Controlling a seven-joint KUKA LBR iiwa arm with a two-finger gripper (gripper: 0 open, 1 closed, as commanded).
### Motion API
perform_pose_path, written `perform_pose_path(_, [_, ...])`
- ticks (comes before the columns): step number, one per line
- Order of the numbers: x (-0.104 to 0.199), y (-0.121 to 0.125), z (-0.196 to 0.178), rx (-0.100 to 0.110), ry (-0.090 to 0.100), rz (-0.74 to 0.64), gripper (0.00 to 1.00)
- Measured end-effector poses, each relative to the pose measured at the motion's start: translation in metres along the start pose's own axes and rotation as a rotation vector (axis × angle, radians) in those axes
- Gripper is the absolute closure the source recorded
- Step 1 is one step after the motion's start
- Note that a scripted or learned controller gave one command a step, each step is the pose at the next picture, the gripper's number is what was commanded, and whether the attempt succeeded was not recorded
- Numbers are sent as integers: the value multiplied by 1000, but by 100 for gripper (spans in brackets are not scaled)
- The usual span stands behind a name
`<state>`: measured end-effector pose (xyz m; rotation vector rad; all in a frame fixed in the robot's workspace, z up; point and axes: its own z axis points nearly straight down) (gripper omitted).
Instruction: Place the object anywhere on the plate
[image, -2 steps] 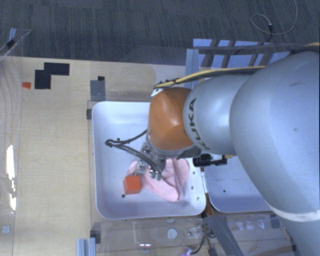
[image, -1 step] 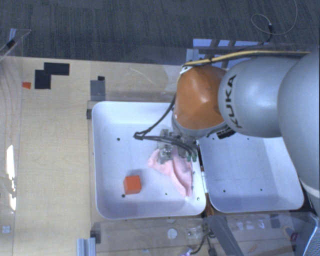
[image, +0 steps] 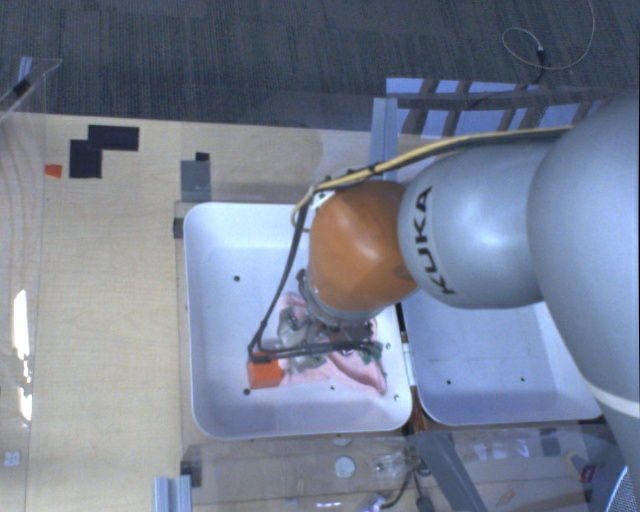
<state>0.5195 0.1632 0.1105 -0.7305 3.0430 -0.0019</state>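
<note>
- Arm (image: 520, 220): the biggest thing here, smooth rounded grey metal shell with black KUKA lettering, coming in from the right and covering much of the right bin.
- Orange band (image: 355, 250): glossy, dome-shaped, sits directly above the wrist and hides the gripper from above.
- Bench (image: 100, 330): pale wood-look surface, flat and matte, spreading left of the jaws; black blocky marks and a small orange square sit at its far left top.
- Left bin (image: 225, 290): shallow white plastic tray, rounded corners, smooth with a few dark specks; the jaws are down inside its lower right part.
- Right bin (image: 500, 380): same white plastic shape, just right of the jaws, touching the left bin's edge.
- Cable (image: 290, 270): thin dark cable runs from the wrist down to the left of the jaws; a yellow one runs along the top of the arm.
- Gripper (image: 325, 340): dark metal parts under the band, blurred; jaw opening cannot be told, nor whether anything is held.
- Plate (image: 350, 368): pinkish, soft-edged, flat shape lying under and to the lower right of the jaws, partly hidden.
- Object (image: 265, 373): small orange block, boxy and matte, just lower left of the jaws, on the bin floor at the pink shape's left edge; contact with the jaws is unclear.
</note>
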Motion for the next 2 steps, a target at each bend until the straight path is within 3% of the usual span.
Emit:
perform_pose_path(1, [41, -65, -77, -1, -7, -20, 100])
perform_pose_path(2, [-8, -25, -33, -5, 2, -51, 100])
